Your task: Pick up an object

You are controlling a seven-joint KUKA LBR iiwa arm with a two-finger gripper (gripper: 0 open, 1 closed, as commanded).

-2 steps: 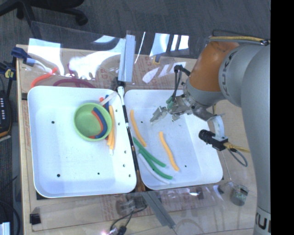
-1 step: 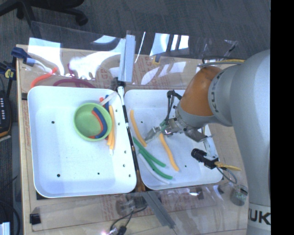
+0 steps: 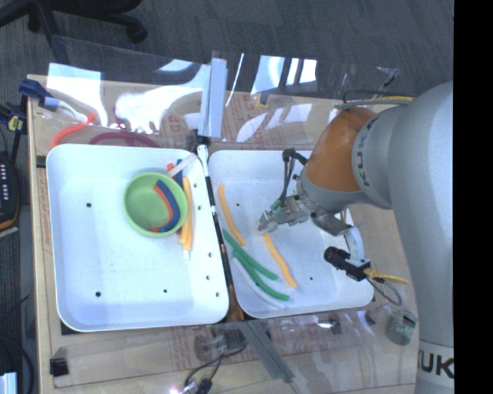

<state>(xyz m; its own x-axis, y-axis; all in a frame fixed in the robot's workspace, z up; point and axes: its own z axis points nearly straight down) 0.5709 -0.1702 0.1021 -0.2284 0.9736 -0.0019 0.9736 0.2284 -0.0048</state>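
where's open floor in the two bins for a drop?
Left bin: bare floor left of and below the green bowl. Right bin: crowded toward the divider with orange sticks and green sticks; gripper mid-bin. Small bare patch at its near right corner.

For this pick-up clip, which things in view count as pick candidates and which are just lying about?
Job:
- gripper, in the right bin
- orange sticks
- green sticks
- green bowl and the orange stick beside it, in the left bin

Lying about:
- red cable behind the left bin
- black chair base

Orange sticks (image 3: 278, 259) in right bin (image 3: 327, 296)
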